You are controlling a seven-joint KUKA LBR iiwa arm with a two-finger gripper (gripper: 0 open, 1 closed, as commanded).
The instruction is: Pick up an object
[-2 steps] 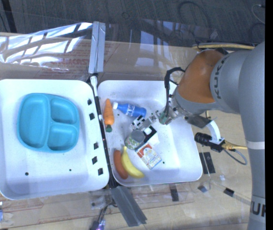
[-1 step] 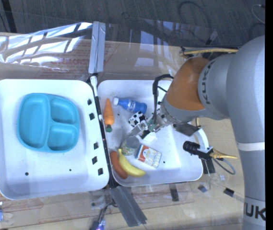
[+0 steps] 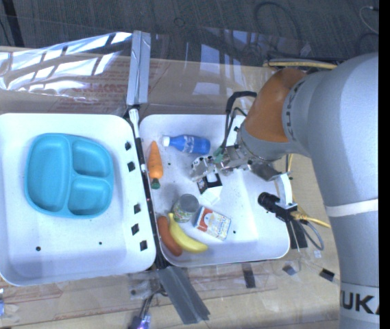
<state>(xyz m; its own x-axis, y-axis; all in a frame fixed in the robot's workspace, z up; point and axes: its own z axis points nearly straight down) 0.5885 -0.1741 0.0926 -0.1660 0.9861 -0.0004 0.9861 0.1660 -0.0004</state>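
The right bin (image 3: 249,242) holds a blue-and-white bottle (image 3: 186,143) lying at the back, a carrot (image 3: 155,162) along the left wall, a small grey can (image 3: 186,205), a white-and-orange carton (image 3: 212,223), a banana (image 3: 183,236) and a reddish sausage-like piece (image 3: 165,234) at the front. My gripper (image 3: 207,171) reaches in from the right and hangs low over the middle of this bin, just below the bottle and above the can. Nothing shows between its tips.
The left bin (image 3: 16,252) bears a blue divided plate (image 3: 70,174). A black divider with clips (image 3: 137,184) runs between the bins. The grey arm (image 3: 338,136) covers the right side. Clear plastic sheeting (image 3: 57,64) lies behind the bins. Cables (image 3: 297,218) hang past the right bin's edge.
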